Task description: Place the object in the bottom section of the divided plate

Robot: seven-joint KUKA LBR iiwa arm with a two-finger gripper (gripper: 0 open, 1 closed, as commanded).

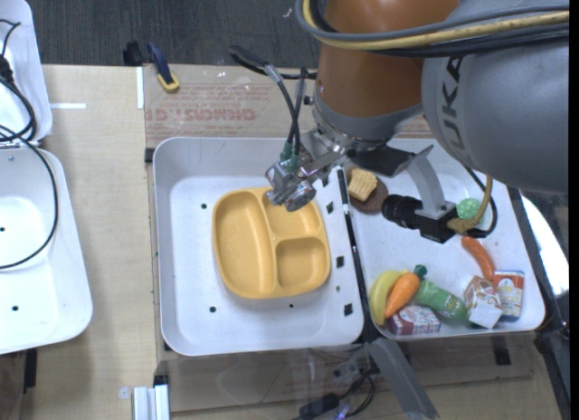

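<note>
The gripper (pixel 291 190) is being held over the plate (pixel 270 244) at its upper right rim; whether it is open or closed cannot be told. No object is being seen in the plate's sections, so placement is judged undone.

1. The grey arm (pixel 507 74) is seen reaching in from the right, its orange band (pixel 389 38) bulking large near the top.
2. The gripper (pixel 291 190) is pointed down and leftward, low over the bench.
</note>
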